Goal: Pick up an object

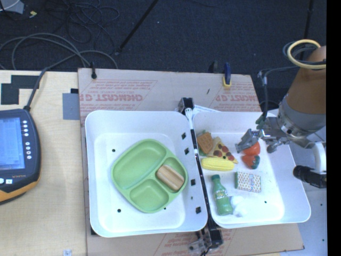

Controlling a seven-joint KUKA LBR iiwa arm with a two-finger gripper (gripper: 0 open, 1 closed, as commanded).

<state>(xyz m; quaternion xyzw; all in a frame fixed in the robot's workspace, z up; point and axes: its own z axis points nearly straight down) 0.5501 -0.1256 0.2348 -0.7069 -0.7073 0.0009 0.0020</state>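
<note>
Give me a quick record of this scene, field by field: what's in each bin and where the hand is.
left bin: green divided plate with a bread roll in one compartment
right bin: pizza slice, corn cob, green bottle, patterned packet, red strawberry-like toy
hand: over the right bin, just above the red toy
grasp: cannot tell
bench left side: teach pendant
</note>
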